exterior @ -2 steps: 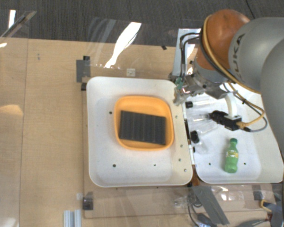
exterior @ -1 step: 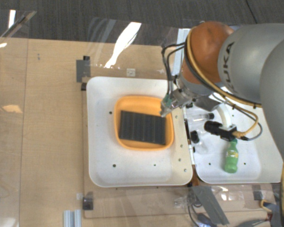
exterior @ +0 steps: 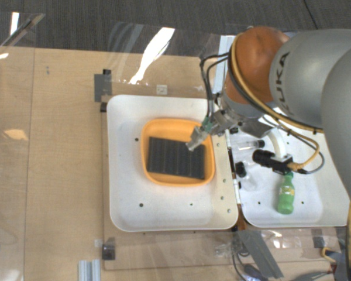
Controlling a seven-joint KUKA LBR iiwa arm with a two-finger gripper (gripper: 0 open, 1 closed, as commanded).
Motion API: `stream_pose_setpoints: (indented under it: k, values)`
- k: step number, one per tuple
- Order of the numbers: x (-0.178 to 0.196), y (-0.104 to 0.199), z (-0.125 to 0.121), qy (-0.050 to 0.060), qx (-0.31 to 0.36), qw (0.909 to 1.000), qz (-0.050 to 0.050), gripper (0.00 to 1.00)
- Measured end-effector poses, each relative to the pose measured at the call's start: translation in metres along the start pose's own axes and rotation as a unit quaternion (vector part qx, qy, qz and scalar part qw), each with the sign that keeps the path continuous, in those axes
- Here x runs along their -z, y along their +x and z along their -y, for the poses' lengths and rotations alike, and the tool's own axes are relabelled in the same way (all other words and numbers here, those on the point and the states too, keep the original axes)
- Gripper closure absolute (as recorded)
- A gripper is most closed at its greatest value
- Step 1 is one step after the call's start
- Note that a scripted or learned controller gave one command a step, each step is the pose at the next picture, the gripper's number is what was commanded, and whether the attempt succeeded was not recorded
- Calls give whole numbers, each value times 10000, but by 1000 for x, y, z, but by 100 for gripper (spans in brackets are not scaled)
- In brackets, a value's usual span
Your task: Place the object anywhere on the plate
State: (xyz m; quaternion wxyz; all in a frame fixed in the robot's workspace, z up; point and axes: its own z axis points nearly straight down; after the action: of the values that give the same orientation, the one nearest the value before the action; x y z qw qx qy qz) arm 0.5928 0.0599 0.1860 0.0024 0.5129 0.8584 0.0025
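Tool first: it hung low at the far corner of the orange plate, the corner that lay nearest the seam between the two bins. Its tip sat at, or just over, the matching corner of the dark ridged slab. You could not tell from this slant whether the tool was spread or pressed together, nor whether it pinched anything. Contact with the slab was just as unclear.

The slab, which I took to be the task's object, lay flat inside the plate's rim. Its long axis ran roughly parallel to the near edge of the surface, turned slightly off square. The plate itself sat around the middle of its bin, a little toward the far wall.

The relation to watch was this: nearly all of the slab stretched away from the tool, toward the bin's outer wall and near edge. The tool met it only at one corner, not across its middle. Any release or lift from there would likely have acted off-centre, so the slab could have pivoted about that corner.

If the slab was indeed the object, the placement looked essentially made, and a straight withdrawal upward seemed the safest next call.

The arm overhung the neighbouring bin, where a green bottle lay well apart from the plate.
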Motion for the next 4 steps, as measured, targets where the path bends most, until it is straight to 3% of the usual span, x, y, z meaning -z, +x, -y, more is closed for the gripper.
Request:
stream_pose_setpoints:
  k: [1,2,3,4]
  values:
    - [12,0,-3,-36,8,10000,7,100]
    - [12,0,-3,-35,9,10000,7,0]
    - [24,0,-5,-72,15,10000,13,100]
    - [24,0,-5,-71,16,10000,14,0]
